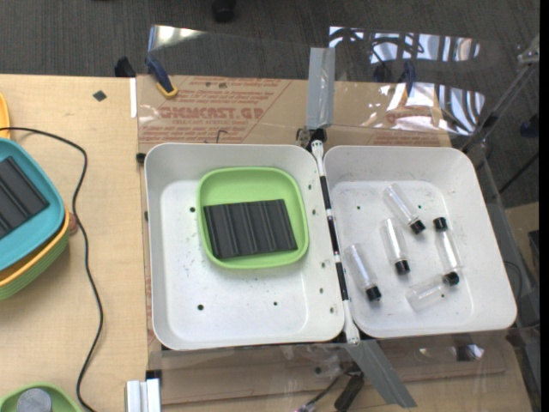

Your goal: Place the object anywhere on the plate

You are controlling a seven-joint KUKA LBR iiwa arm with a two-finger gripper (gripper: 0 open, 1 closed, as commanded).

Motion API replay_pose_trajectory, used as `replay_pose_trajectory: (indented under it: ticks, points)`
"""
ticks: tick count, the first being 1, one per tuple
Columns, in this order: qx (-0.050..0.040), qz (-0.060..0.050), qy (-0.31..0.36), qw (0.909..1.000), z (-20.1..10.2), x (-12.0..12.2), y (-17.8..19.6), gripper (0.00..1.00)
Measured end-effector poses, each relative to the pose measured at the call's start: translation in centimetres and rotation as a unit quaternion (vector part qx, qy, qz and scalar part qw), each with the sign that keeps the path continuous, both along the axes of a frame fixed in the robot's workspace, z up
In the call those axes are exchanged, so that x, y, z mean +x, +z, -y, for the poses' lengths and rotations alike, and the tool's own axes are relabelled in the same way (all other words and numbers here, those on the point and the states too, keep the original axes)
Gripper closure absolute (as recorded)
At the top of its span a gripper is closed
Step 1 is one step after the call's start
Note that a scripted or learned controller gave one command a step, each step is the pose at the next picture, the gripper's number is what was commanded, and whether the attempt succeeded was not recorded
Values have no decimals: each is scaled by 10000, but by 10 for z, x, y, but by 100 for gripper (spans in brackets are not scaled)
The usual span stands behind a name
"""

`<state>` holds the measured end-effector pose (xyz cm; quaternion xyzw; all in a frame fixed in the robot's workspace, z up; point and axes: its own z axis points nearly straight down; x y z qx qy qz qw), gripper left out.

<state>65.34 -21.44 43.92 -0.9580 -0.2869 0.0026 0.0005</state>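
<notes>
Camera view: tubes (395, 245) lie in the right bin (480, 221), plate (251, 187) left; claw state, probably, cannot tell.

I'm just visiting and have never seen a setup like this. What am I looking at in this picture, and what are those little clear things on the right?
One camera fixed above a workbench looks down at a slant on two shallow white bins side by side. The left bin holds a green plate with a dark ribbed mat lying on it. The right bin holds several small clear tubes with black caps, lying loose on their sides. A robot arm normally reaches in from the right to move one tube onto the plate. Nothing lies on the plate yet besides the mat. At the far left sit stacked teal and yellow trays and a black cable.
</notes>
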Motion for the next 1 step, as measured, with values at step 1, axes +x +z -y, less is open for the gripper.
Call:
replay_pose_trajectory:
  ticks: [1]
  points:
    - [-1,-6,-840,9965,7,-4,-1,0]
